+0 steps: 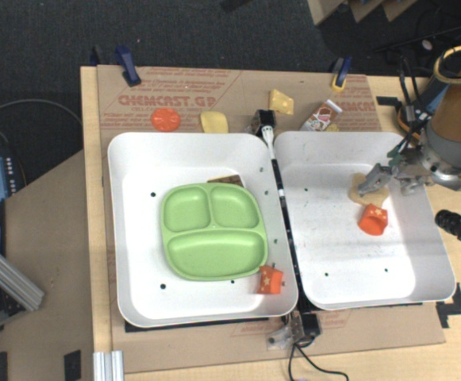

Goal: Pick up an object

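Cardboard-topped bench (pixel 174 94); dark carpet (pixel 135 14)

A robotics lab: clamps (pixel 128 66) pin a cardboard sheet (pixel 214 94) to the bench, with loose cables (pixel 309 355) trailing on dark carpet (pixel 48 22).

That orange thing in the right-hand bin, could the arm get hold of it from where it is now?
Probably yes. The orange object lies by itself on the floor of the right bin, with bare white around it. The end effector sits just above it in the view, with a tan object by its tip.
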